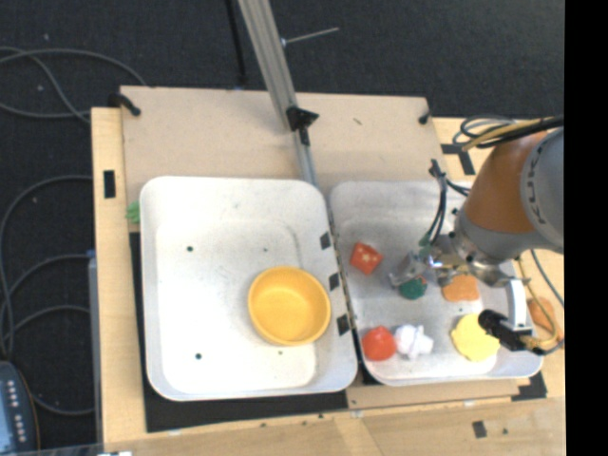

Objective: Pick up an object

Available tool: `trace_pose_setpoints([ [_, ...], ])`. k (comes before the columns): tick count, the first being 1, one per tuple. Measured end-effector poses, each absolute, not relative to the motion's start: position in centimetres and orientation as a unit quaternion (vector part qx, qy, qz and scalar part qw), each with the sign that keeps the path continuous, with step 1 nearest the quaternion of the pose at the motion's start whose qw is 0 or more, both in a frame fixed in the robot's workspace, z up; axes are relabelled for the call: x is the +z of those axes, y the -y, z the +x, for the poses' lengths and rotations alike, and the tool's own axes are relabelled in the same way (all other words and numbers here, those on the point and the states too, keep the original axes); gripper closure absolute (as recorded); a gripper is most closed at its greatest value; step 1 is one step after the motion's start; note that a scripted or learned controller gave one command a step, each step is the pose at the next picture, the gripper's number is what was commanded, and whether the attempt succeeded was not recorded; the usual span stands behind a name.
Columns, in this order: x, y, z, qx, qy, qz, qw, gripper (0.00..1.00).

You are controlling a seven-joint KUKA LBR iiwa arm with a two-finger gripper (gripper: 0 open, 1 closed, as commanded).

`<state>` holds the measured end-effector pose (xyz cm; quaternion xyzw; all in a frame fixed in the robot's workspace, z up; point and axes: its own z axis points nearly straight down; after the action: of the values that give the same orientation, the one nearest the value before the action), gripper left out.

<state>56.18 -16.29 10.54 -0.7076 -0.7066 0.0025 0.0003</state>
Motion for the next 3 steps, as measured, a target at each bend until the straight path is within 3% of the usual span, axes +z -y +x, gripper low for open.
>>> trace_pose_setpoints([
  [1, 12.0, 16.3, 56.4, -0.0011, 0.705, -0.709, -0.002, 1.0],
  [3, 23.2, 17.1, 56.0, -0.0023, 0.708, -0.706, -0.004, 1.0],
])
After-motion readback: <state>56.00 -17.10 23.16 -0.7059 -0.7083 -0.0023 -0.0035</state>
